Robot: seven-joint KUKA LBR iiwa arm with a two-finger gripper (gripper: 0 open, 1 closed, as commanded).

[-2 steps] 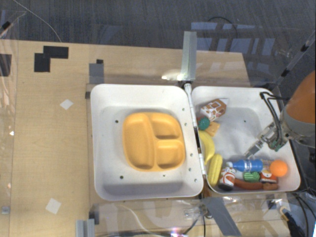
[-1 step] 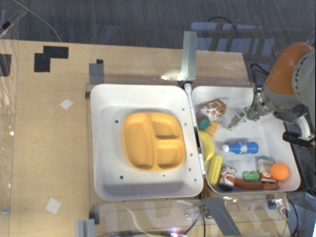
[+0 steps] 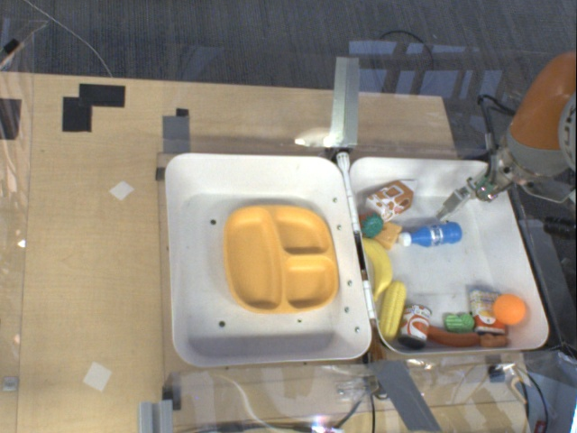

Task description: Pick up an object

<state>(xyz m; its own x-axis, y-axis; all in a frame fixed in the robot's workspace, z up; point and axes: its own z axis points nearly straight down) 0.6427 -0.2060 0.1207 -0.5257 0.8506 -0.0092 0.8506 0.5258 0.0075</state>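
In the camera view, the gripper hangs over the upper part of the right bin, carried by the grey arm with its orange band coming in from the right edge. The tool slants down and to the left, ending in a thin tip; whether the jaws are open or closed cannot be made out, and nothing is visibly held.

The nearest candidate is the blue bottle, which lies just below the tip, slightly toward the bin divider. Its long axis runs roughly left to right, with the white cap end pointing away from the arm, toward the divider. That is the relation the coming move appears to turn on: a short drop brings the jaws onto the bottle's body, and the closing direction would need to cross that left-right axis rather than run along it, or the round body is likely to roll or squirt out.

To the left of the tip, at about the same height, sits a brown and white snack packet. Farther below and left lie the banana and a yellow corn-like piece, both stretched roughly top to bottom. Well below the jaws, along the bin's lower wall, are an orange ball and a cluster of small toys.

The left bin holds a yellow divided tray, well apart from the jaws across the divider.
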